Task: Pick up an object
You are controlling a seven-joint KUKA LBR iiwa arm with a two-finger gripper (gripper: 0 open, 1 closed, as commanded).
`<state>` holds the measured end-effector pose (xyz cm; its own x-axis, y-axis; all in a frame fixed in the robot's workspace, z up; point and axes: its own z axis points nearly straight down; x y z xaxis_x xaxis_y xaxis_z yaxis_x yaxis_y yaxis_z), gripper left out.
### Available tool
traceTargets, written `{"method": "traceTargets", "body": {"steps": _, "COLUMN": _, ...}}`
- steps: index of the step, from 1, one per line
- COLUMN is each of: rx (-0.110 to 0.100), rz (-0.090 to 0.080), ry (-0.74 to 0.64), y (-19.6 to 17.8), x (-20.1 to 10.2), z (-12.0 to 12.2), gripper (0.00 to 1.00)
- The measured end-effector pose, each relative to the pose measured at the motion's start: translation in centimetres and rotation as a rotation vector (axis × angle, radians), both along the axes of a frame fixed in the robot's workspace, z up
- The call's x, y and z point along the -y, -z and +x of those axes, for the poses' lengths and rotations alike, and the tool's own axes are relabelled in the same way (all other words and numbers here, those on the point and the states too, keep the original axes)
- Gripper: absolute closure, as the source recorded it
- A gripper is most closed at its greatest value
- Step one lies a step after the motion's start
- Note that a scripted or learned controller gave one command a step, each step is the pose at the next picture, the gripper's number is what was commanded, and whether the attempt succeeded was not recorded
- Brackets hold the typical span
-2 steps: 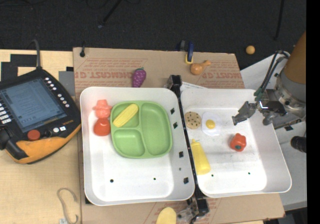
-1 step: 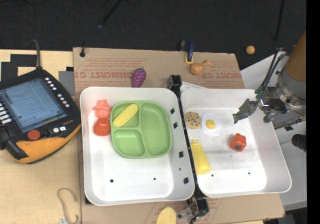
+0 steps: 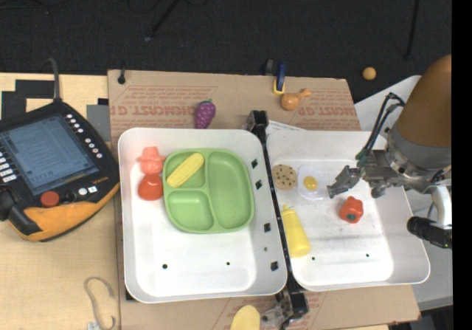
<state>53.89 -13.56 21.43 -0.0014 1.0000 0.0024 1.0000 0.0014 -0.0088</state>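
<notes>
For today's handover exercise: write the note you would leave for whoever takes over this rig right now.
Hand: low over the right bin, beside the red pepper; nothing seen in it.
Right bin also has a cookie, a yellow disc and a yellow bottle.
Left bin: green tray with corn, plus red and pink toys.
Done: nothing lifted.
Left: grasp and lift one object.

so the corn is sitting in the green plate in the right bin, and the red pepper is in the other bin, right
Not quite. The camera view shows the corn in the green plate in the left bin, not the right. The red pepper is in the other bin.
</notes>
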Motion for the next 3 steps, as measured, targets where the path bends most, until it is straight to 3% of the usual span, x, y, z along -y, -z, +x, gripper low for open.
{"method": "traceTargets", "body": {"steps": 2, "rx": 0.002, "rz": 0.0, "ry": 0.0, "y": 12.3, "x": 0.3, "z": -1.0, "gripper": 0.0}}
{"method": "traceTargets", "body": {"steps": 3, "rx": 0.004, "rz": 0.0, "ry": 0.006, "y": 12.7, "x": 0.3, "z": -1.1, "gripper": 0.0}}
